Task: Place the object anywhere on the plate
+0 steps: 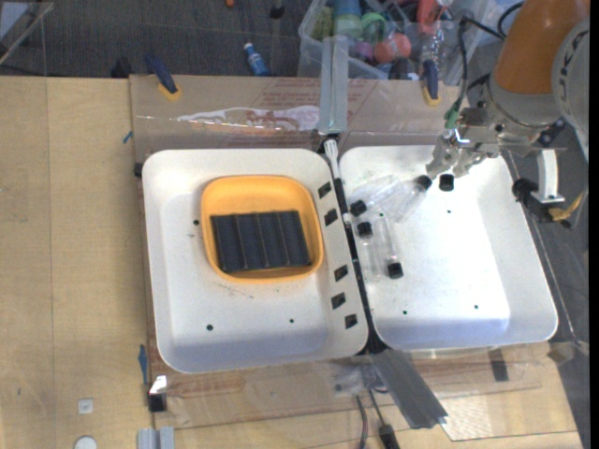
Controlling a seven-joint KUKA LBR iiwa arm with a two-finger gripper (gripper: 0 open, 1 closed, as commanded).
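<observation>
The black ribbed object [261,241] already lies on the orange plate [262,191], so the gripper [447,165], whose opening cannot be told, probably needs only to retreat.

High fixed camera, slanting down, both bins [168,251]

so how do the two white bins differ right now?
The left bin holds an orange plate with a dark ribbed block lying on it; the right bin holds a clear, hard-to-read object near its upper left. The gripper sits over the right bin, not the left. Both are shallow, white and rounded.
</observation>
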